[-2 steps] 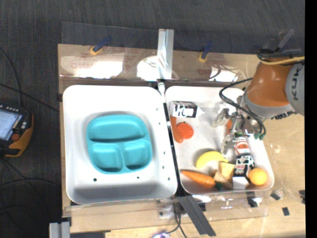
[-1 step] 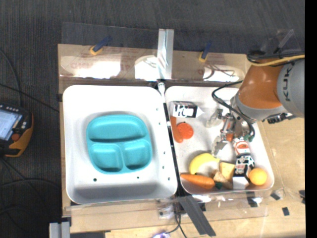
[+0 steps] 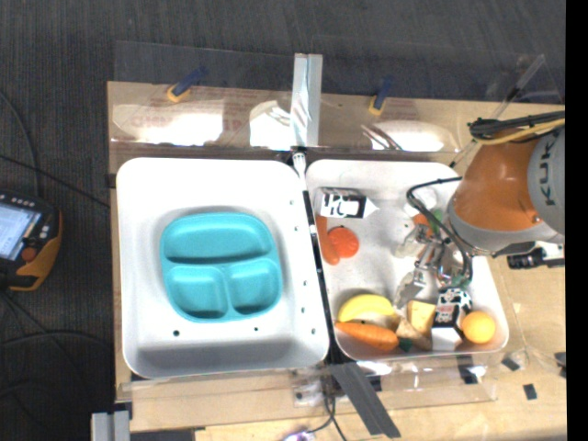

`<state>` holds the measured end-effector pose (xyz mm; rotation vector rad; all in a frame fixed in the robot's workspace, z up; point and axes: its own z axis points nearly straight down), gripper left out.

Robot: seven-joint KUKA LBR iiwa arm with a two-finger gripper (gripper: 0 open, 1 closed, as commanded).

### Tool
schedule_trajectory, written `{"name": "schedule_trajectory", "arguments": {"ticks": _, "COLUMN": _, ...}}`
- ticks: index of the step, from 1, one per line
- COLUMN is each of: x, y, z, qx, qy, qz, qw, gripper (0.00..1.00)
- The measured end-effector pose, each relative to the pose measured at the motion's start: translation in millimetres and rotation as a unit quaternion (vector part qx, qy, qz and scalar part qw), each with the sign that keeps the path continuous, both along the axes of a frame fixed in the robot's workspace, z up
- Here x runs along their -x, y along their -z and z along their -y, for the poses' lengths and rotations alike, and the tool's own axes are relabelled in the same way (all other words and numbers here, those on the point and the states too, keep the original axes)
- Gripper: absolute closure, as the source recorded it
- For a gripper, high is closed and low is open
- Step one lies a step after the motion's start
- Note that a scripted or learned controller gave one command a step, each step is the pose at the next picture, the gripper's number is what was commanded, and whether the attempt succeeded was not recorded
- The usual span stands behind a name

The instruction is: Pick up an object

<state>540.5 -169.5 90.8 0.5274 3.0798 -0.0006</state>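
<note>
Left bin (image 3: pixel 138 246) carries a teal divided tray (image 3: pixel 220 263) and nothing graspable, so it matters only as a possible drop zone later. Every candidate sits in the right bin (image 3: pixel 386 177): a black-and-white card or packet (image 3: pixel 342 206) near the top left corner, an orange-red round piece (image 3: pixel 340 243) just below it by the divider wall, then a cluster along the near edge made up of a banana (image 3: pixel 366 308), a carrot (image 3: pixel 369 335), a pale yellow wedge (image 3: pixel 421 317), a small dark printed box (image 3: pixel 447 309) and an orange ball (image 3: pixel 478 327). Pincer (image 3: pixel 424 272) hangs low over the middle of the right bin, just above the wedge and box, with nothing visibly held; whether it's wide or narrow I cannot tell, since the cabling and metalwork there blur together. Main risk: the near-edge cluster is packed, items touching, so a descent there likely lands a finger on top of one item or wedges between two and pushes instead of clamping. Banana and ball are rounded, so an off-centre squeeze probably squirts them out. Box and wedge sit close to the bin wall, so there's a collision risk if the approach drifts toward it. The isolated orange-red piece looks like the safer target. The loose cable by the wrist could snag.
</note>
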Motion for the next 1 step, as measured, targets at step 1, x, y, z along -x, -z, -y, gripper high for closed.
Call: {"name": "schedule_trajectory", "arguments": {"ticks": 1, "x": -83.3, "y": 1.2, "z": 15.9, "qx": 0.0012, "qy": -0.03, "qz": -0.001, "qw": 0.9995, "gripper": 0.0}}
